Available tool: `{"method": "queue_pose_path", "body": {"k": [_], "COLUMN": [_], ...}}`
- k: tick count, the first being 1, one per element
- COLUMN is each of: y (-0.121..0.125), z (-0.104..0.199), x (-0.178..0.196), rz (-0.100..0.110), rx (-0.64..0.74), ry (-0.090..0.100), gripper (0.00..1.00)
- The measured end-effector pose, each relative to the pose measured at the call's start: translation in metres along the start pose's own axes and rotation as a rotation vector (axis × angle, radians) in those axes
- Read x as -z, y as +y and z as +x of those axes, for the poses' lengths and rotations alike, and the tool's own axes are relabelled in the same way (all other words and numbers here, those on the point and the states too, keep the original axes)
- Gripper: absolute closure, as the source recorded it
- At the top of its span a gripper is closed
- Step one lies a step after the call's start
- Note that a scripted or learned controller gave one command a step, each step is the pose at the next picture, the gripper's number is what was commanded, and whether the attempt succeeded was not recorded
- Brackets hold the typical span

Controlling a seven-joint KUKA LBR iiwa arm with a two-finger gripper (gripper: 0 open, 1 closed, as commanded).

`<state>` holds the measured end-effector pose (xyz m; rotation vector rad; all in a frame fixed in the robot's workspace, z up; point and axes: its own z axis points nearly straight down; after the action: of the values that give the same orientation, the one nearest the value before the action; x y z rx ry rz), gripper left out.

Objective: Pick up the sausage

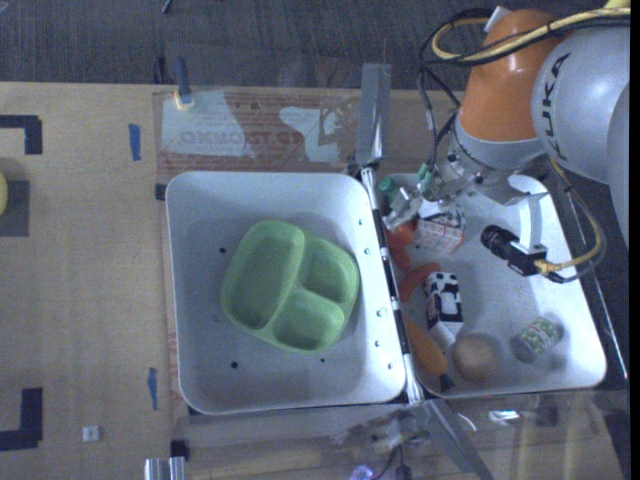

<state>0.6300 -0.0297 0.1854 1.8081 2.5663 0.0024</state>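
The sausage [428, 342], orange-brown, lies along the left wall of the right bin [585, 343], beside a brown potato-like ball [476, 355]. It is probably light, smooth plastic, and likely to roll; grip across its middle. The gripper [412, 200] hovers near the bin's far left corner; whether the jaws are apart or together, I cannot tell.

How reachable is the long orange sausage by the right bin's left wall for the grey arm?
Likely yes: the gripper hangs over that white bin, and the long orange sausage lies uncovered. It hugs the wall, with a black-and-white toy close beside.
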Motion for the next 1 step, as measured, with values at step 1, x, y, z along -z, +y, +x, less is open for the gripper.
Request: {"method": "queue_pose_path", "body": {"k": [1], "y": [-0.0176], "z": [-0.0005], "x": [-0.0006], "rz": [0.004], "rx": [-0.016], "ry": [0.002], "gripper": [0.0]}}
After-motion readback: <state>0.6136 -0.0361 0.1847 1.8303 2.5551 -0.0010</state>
